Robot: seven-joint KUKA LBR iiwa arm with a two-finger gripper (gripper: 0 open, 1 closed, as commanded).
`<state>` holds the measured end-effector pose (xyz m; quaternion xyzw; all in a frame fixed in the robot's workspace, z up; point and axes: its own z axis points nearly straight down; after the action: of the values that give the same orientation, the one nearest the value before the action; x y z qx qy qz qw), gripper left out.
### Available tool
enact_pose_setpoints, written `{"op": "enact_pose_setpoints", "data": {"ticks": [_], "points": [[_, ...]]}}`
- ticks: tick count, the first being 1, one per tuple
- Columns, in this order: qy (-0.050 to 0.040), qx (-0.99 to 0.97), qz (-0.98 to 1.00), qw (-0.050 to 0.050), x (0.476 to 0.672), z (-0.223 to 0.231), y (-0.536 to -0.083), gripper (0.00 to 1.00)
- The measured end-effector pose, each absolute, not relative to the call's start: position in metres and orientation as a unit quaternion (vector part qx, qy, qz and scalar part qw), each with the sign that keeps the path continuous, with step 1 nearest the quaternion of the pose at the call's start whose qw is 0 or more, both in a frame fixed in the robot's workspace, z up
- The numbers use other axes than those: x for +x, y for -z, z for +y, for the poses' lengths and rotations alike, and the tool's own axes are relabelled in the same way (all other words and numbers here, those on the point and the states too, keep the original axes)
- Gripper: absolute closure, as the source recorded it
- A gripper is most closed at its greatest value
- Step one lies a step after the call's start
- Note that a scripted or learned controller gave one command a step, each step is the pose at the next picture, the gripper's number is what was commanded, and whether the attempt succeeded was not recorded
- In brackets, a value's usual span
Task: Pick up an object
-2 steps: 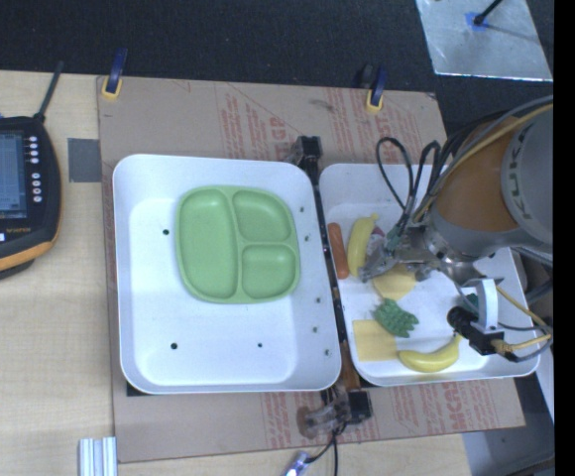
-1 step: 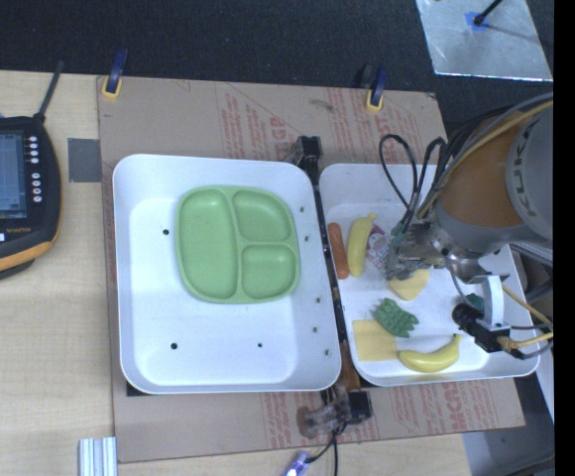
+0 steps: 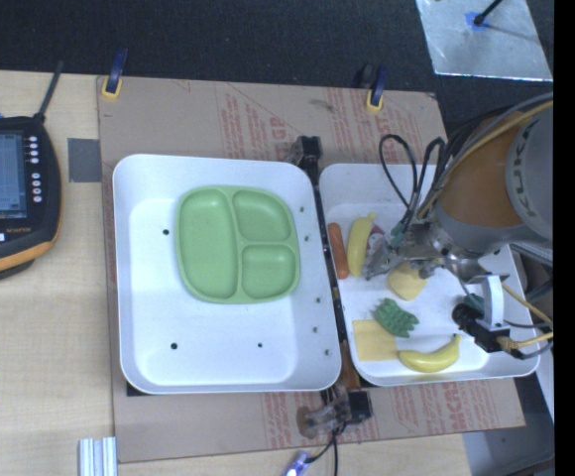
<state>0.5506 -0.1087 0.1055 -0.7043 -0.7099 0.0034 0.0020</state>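
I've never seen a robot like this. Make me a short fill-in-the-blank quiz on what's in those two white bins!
1. The divided plate in the left bin is coloured ____.
2. That plate has ____ compartments.
3. The banana lies in the ____ bin.
4. The gripper hangs over the ____ bin.

Missing words: green; three; right; right

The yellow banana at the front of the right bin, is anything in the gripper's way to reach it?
Nothing covers the banana; it lies open on top. The gripper sits farther back, with the pale yellow lump and the green toy lying between them, low enough that the arm could probably pass over.
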Motion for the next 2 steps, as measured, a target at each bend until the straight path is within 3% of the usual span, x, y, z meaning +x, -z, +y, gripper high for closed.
{"op": "enact_pose_setpoints", "data": {"ticks": [1,2], "points": [[-0.0018,-0.705,-0.709,0.002,0.505,-0.11,-0.091,0.0],[-0.0015,-0.706,-0.708,0.002,0.481,-0.095,-0.091,0.0]]}}
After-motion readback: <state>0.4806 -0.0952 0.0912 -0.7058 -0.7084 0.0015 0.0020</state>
